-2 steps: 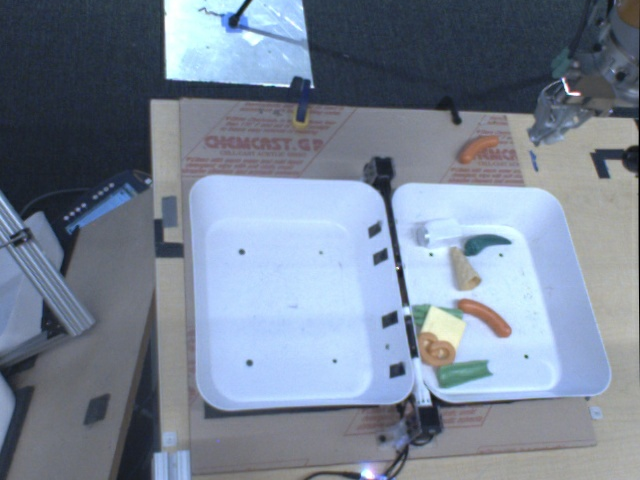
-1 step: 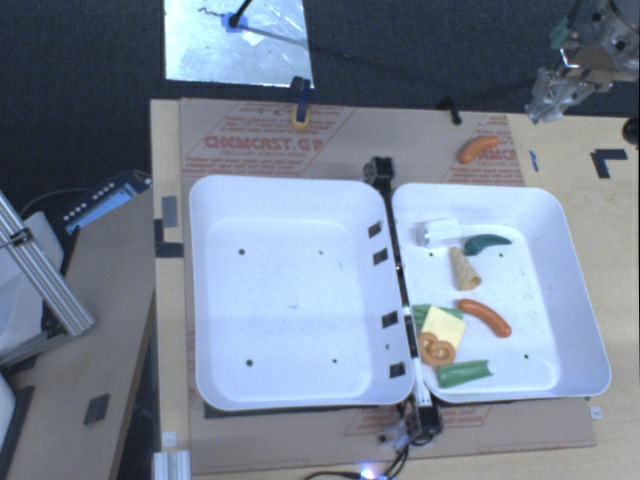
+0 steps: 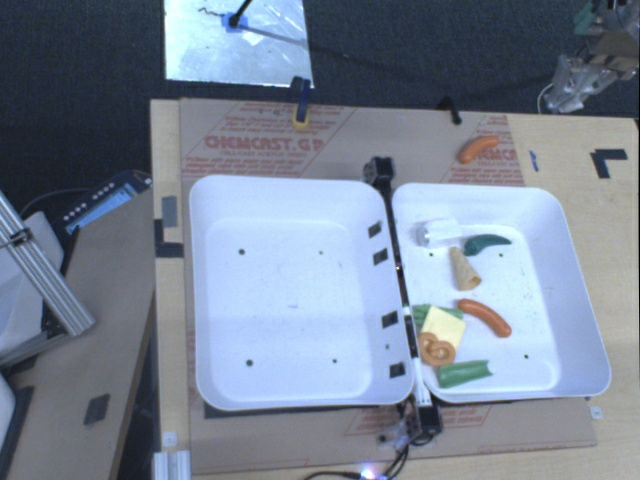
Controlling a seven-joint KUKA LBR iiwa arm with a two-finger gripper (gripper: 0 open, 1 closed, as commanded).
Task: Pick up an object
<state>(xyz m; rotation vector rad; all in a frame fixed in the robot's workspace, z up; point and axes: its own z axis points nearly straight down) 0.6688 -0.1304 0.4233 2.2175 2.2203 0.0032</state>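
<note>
Gripper [image 3: 590,63] parked at the top right corner of the view, well beyond the far right corner of the right bin [image 3: 575,268], off the bench. Too small and blurred to read its state: cannot tell.

Landmark: the hinge strip [image 3: 395,278] between the 2 bins. All pickable items lie right of it, in the right bin.
- white block [image 3: 438,232], near the strip, far end
- dark green pepper [image 3: 486,242], just right of the white block
- tan cone [image 3: 464,268], below those 2
- orange sausage [image 3: 485,317], further right of the strip, lying clear
- yellow slab [image 3: 446,326], orange ring [image 3: 436,349], green piece [image 3: 464,372]: bunched close to the strip, near end
- 1 more orange sausage [image 3: 478,149] on the cardboard beyond the bin.

Step in hand, by my reading: approach, nothing held. Best target looks to be the orange sausage in the bin: free space on all sides, away from walls. Descend vertically, close across its short axis. Avoid the bunched 3 by the strip; fingers would likely snag neighbours or the wall.
</note>
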